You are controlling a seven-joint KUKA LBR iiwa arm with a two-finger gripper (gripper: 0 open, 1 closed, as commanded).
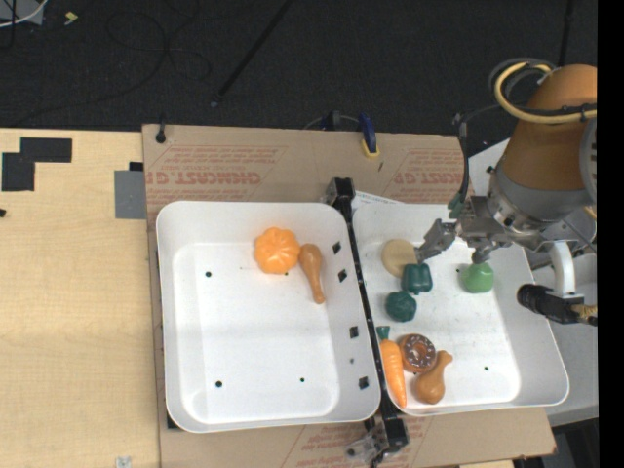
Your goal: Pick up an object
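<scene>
Hovering pincer [458, 245] spread open (nothing held) | teal block [417, 279], beige disc [397, 255] left | green ball [478, 278] right

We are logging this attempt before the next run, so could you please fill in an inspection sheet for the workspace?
Surface: two white bins, left bin and right bin, on cardboard.
Job's things: left bin holds an orange pumpkin and a tan gourd; right bin holds a beige disc, two teal pieces, a green apple, a carrot, a doughnut, a tan pear.
Clutter: nothing seen.
Grippers: gripper open over the right bin, holding nothing.
Cables: black cables on the dark floor.
Surroundings: wooden bench.
</scene>
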